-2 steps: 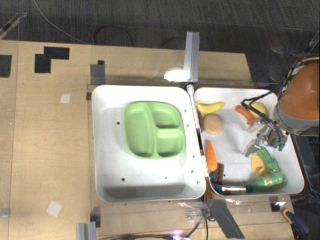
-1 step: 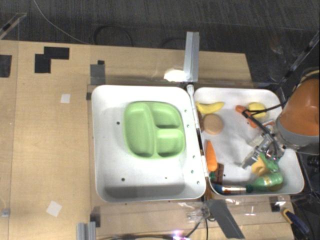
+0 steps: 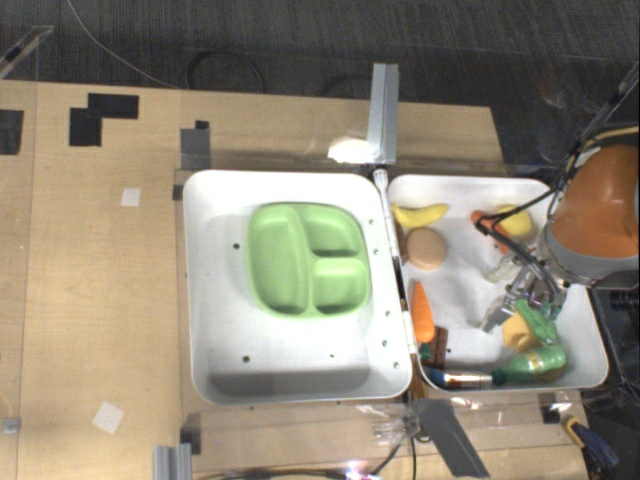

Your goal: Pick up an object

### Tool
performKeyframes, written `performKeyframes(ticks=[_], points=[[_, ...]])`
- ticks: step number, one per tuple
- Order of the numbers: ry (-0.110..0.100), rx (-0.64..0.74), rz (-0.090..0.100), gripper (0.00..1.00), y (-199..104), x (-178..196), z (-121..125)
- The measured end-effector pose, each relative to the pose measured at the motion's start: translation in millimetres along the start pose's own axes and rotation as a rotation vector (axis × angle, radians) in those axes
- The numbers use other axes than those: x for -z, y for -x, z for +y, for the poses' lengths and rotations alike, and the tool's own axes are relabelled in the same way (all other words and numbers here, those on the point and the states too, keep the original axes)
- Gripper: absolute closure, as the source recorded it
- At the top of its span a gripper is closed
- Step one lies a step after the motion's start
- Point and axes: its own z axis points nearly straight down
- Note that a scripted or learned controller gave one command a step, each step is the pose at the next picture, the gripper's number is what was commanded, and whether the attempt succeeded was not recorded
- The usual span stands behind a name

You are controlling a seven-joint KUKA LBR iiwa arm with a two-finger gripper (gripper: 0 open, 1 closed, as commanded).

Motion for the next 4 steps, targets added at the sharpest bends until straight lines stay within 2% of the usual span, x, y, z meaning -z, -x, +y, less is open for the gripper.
performKeyframes(ticks=[2,3,4], points=[[0.003,0.276,-0.005,0.00,-18.5,0.6,-26.4],[0.002,0.255,-0.008,0.00,-46.2,1.6,-4.9],[0.002,0.259,-0.009,0.00,-58.0,2.1,21.3]])
